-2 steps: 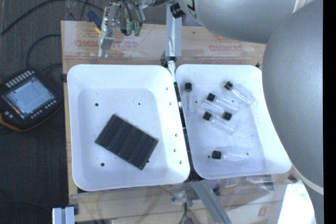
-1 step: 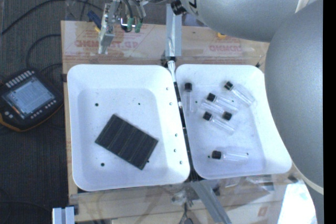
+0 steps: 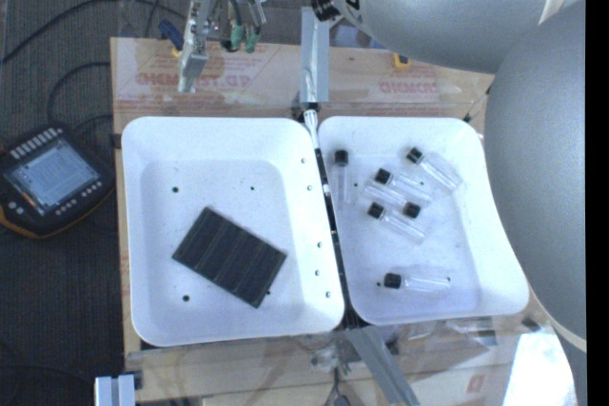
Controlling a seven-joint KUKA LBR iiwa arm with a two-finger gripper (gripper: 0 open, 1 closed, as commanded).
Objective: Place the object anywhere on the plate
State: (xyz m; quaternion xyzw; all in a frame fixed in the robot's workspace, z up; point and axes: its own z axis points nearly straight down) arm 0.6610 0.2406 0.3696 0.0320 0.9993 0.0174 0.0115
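Left bin (image 3: 143,233) carries the plate (image 3: 229,257), a dark ribbed rectangle lying flat on the bin floor toward its near side, long axis slanting from far-left to near-right. The claw (image 3: 214,38) hangs past the far edge of the left bin, over the tabletop (image 3: 143,81) strip, and nothing shows between its fingers; how wide they stand I cannot tell from this angle, the wrist hides too much. Right bin (image 3: 476,204) carries the candidates: small clear vials with black caps, scattered. One vial (image 3: 339,168) sits at the far-left corner by the divider, roughly upright along the wall, cap at the far end. A cluster of three sits mid-bin: vial (image 3: 392,183), vial (image 3: 385,216) and vial (image 3: 412,211), long axes slanting, caps toward the left and far side. Another vial (image 3: 430,166) lies toward the far-right, cap pointing far-left. Last vial (image 3: 416,281) lies alone at the near side, long axis nearly parallel to the near edge, cap pointing left. Key relation: every vial lies to the right of and nearer than the claw, across the divider; the corner vial looks closest. Judgement: pick not begun, the claw must cross right and descend, then carry back left to the plate.
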